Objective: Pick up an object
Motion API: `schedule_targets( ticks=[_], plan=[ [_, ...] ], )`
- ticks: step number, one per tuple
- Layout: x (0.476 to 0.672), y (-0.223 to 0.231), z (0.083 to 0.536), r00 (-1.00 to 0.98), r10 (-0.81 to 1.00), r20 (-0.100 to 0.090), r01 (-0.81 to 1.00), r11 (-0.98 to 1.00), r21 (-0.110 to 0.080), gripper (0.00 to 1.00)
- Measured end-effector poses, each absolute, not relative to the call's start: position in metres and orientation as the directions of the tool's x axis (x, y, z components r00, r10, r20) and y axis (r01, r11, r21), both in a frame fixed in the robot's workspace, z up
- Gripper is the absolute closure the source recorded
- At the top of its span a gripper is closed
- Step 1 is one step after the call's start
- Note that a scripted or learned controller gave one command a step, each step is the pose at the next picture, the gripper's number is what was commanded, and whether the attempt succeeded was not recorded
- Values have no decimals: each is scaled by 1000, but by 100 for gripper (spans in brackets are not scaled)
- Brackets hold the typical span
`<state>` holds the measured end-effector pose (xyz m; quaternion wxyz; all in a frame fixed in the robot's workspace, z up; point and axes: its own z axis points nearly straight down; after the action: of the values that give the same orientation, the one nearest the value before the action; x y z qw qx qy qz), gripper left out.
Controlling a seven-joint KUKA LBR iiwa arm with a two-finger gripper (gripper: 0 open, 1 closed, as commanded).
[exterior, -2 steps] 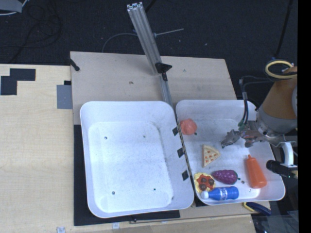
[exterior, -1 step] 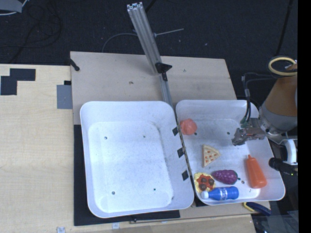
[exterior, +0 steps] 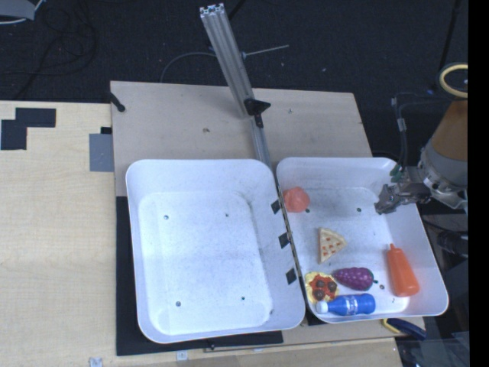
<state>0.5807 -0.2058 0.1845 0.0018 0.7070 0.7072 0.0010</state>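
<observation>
**Objects all in the right bin, gripper at its far right rim**

Objects for picking lie loose in the right bin [exterior: 359, 176], six in all, each one of a kind. The gripper [exterior: 387, 202] sits low over that bin's far right side, near the rim; it is small and dark, and whether its jaws are parted or closed cannot be told. Nothing shows between them.

Nearest the camera, well forward and left of the jaws, a blue bottle [exterior: 348, 305] lies on its side along the front wall. Just behind it sit a round yellow-and-red toy [exterior: 322, 286] and, touching or nearly touching it, a purple grape bunch [exterior: 354, 277]. Directly forward of the jaws, along the right wall, lies one orange bottle [exterior: 401, 271], its narrow end pointing back toward the gripper. Farther in, left and a little forward of the jaws, a single pizza slice [exterior: 329, 245] lies flat on open floor. A pink ball [exterior: 296, 199] rests level with the jaws but across the bin, against the left wall.

The floor between the jaws and the pizza slice is bare. The left bin [exterior: 153, 178] stands alongside, touching the right one. The arm [exterior: 449, 155] enters from the right, its orange band above the wrist.
</observation>
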Motion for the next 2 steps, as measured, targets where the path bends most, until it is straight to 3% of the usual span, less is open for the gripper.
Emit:
schedule_targets(
  ticks=[2],
  plan=[
    [575, -202, 295, 0, 1000, -1, 1000, 0, 4, 100]
  ],
)
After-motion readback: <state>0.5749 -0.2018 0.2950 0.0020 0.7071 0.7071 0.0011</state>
